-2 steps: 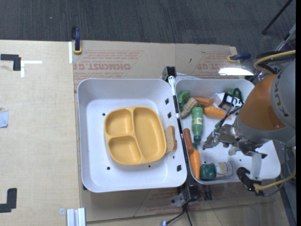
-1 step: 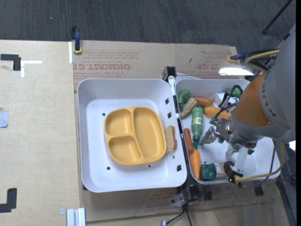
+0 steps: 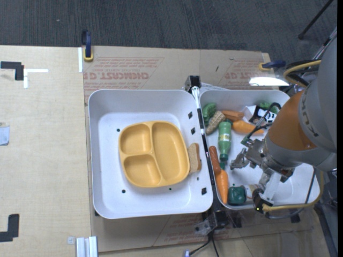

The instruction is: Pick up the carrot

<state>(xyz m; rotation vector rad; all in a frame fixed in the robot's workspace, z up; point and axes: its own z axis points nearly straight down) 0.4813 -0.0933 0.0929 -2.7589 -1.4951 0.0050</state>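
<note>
The carrot [image 3: 222,181] lies along the left wall of the right bin [image 3: 307,199], toward its near end, just beside a reddish sausage-shaped toy [image 3: 214,158] and a green bottle [image 3: 224,139], with a dark green block [image 3: 236,195] close at its near tip. The arm's jaws [image 3: 242,160] hang over the bin's middle, right of the carrot; whether they are open or closed cannot be told. The likely trouble is crowding: a descent slightly off could catch the sausage or bottle instead, or pinch the carrot against the wall so it slips out.

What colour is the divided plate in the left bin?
Yellow-orange; the divided plate shows clearly in the camera view.
</note>
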